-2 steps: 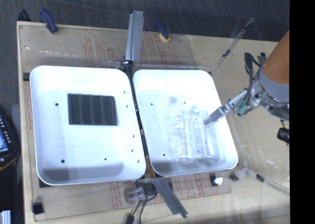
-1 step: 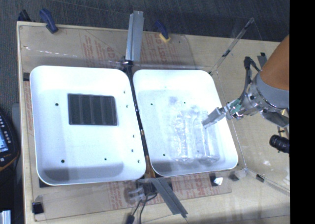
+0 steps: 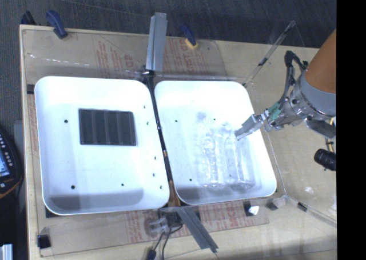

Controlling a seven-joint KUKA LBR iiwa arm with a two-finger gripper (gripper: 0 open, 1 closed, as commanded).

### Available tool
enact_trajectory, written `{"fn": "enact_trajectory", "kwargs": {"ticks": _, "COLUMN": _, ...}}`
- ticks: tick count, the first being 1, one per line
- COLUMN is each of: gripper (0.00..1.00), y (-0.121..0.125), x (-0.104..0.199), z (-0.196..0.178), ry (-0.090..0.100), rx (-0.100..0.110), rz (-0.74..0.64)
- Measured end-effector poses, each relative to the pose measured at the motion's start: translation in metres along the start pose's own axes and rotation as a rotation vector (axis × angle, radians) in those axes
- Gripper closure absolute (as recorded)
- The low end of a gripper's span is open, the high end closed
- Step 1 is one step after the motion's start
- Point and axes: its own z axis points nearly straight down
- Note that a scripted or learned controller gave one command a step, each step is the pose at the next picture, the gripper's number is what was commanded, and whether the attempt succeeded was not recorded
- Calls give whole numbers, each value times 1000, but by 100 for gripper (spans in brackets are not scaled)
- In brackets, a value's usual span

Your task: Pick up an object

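A dark grey ribbed rectangular block (image 3: 107,127) lies flat in the left bin (image 3: 51,190). In the right bin (image 3: 177,104), a clear plastic item that looks like bottles (image 3: 223,159) lies toward the right side, hard to make out against the white floor. My gripper (image 3: 239,133) reaches in from the right, slanted down and to the left. Its tip sits at the upper right edge of the clear plastic item. Nothing is visibly held.
A grey metal bar (image 3: 157,42) stands at the back between the bins, and another (image 3: 197,230) at the front. Blue clamps (image 3: 57,24) hold the board's back edge. A thin rod (image 3: 274,44) slants at the back right. The arm's wrist (image 3: 311,107) hangs over the bench to the right.
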Motion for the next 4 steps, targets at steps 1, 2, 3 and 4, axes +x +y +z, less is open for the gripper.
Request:
{"fn": "enact_trajectory", "kwargs": {"ticks": 1, "gripper": 0, "y": -5, "x": -21, "z": 19, "ry": 3, "rx": 6, "rz": 200}}
{"fn": "enact_trajectory", "kwargs": {"ticks": 2, "gripper": 100, "y": -4, "x": -20, "z": 9, "ry": 4, "rx": 8, "rz": 192}}
{"fn": "enact_trajectory", "kwargs": {"ticks": 3, "gripper": 100, "y": 8, "x": 40, "z": -18, "ry": 0, "rx": 0, "rz": 513}}
{"fn": "enact_trajectory", "kwargs": {"ticks": 4, "gripper": 100, "y": 9, "x": 52, "z": -13, "ry": 2, "rx": 5, "rz": 449}}
